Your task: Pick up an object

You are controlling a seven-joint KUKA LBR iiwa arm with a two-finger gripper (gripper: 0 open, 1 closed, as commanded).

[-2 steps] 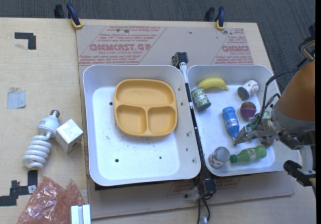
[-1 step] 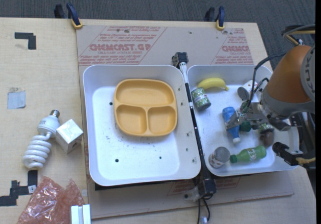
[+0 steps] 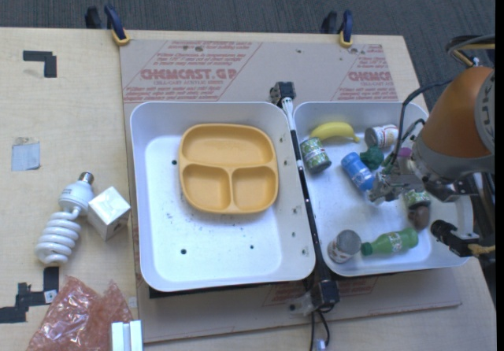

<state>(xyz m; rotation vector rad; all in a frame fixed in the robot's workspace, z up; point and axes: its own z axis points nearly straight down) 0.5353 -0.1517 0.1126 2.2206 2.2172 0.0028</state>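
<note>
Blue can [image 3: 358,171], cylindrical, glossy, in right white bin [image 3: 331,263]; jaws [image 3: 386,188] just beside it, grip state unclear

Both bins [image 3: 157,255] look smooth glossy white plastic; the tray [image 3: 228,167] at frame centre is matt yellow plastic; the bench [image 3: 47,129] at left is pale wood-grain board; lower right, a shiny green bottle [image 3: 391,242]

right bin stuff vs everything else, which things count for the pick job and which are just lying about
For the pick, in the right bin:
banana
blue can
green bottle
small green-labelled can
gripper low among them

Lying about:
yellow divided tray in the left bin
spiral light bulb
white cube
</note>
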